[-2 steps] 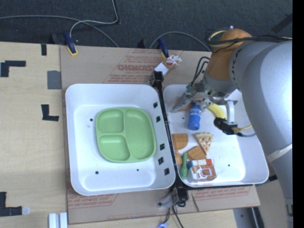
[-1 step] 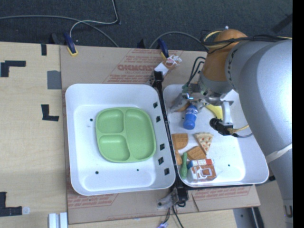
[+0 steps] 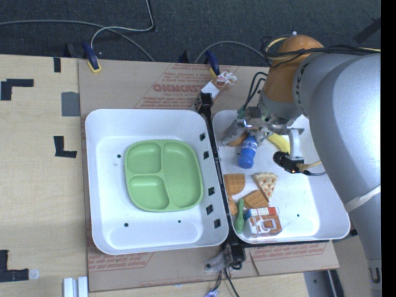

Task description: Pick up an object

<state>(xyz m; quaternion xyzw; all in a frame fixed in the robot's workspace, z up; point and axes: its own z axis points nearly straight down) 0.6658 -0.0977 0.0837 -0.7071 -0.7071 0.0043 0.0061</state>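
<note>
Gripper, upper right of frame, hangs low over the blue bottle in the right bin; its opening cannot be told. Nothing looks lifted yet; the pick remains.

Two shallow white bins sit side by side. The left bin holds one thing, a green divided plate with three compartments. The right bin holds several: one blue bottle near its far end, one yellow piece just right of the bottle, three orange-brown food pieces nearer than the bottle, and one red-and-white box nearest the front rim.
</note>
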